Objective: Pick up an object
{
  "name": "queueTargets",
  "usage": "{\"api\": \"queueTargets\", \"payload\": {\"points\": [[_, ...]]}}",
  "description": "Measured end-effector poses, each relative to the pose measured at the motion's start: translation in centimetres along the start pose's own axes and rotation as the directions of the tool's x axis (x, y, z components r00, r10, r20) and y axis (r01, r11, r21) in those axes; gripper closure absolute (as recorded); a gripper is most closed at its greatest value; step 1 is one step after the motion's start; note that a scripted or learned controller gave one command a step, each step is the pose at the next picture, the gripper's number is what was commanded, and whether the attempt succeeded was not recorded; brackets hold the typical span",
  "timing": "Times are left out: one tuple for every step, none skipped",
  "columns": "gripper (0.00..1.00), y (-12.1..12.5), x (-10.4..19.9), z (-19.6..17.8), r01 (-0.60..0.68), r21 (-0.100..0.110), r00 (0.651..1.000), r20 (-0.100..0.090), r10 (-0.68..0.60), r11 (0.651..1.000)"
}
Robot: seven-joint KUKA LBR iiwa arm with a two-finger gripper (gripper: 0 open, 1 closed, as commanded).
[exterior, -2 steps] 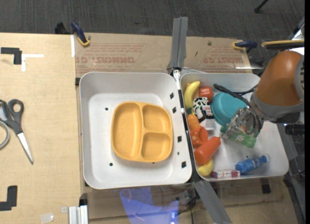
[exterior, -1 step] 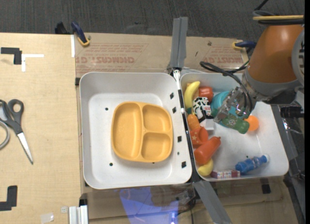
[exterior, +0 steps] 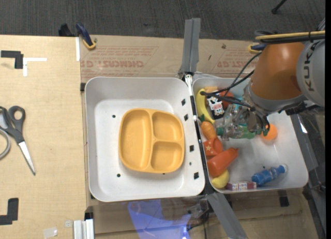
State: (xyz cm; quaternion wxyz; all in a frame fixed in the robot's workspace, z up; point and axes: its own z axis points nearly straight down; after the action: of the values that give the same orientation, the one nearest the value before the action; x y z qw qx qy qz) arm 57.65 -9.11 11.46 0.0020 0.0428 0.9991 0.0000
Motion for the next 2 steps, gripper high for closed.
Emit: {"api": "queueTargets", "payload": {"points": [[1.0,-2.3,-2.9,0.9,-0.365,0.002,0.931,-0.002,0.365,0.931],[1.0,0.3,-5.6,2.2,-0.623,0.002,0.782,-0.003,0.623,0.782]]}}
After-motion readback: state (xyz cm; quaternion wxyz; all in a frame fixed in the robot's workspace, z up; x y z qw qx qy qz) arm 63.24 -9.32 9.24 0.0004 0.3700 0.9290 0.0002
